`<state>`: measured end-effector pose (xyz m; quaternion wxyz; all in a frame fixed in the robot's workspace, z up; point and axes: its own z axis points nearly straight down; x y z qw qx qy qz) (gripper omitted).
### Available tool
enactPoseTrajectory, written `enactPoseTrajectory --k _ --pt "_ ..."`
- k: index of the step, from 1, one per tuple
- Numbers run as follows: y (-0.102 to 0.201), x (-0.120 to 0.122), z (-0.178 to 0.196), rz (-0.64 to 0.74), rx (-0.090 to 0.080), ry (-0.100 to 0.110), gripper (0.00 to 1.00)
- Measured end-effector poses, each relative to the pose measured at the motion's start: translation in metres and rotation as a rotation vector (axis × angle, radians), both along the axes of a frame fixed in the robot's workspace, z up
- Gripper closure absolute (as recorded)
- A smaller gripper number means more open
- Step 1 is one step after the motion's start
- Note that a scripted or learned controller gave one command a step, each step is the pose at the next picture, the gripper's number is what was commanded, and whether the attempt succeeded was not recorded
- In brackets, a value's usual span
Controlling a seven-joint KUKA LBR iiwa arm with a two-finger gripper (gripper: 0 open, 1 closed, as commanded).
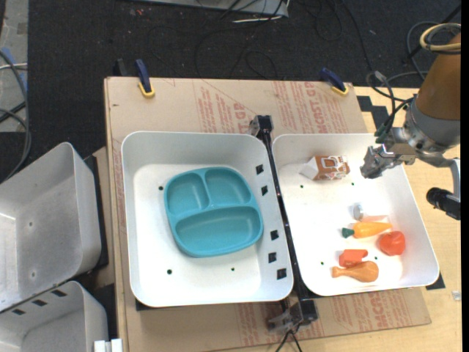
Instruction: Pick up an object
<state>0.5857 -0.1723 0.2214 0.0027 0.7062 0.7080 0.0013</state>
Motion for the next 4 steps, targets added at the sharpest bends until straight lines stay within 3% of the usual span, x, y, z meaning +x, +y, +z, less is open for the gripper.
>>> enactPoseTrajectory --k 4 --pt "0.217 -0.044 -0.011 0.006 0.003 0.008 1.0"
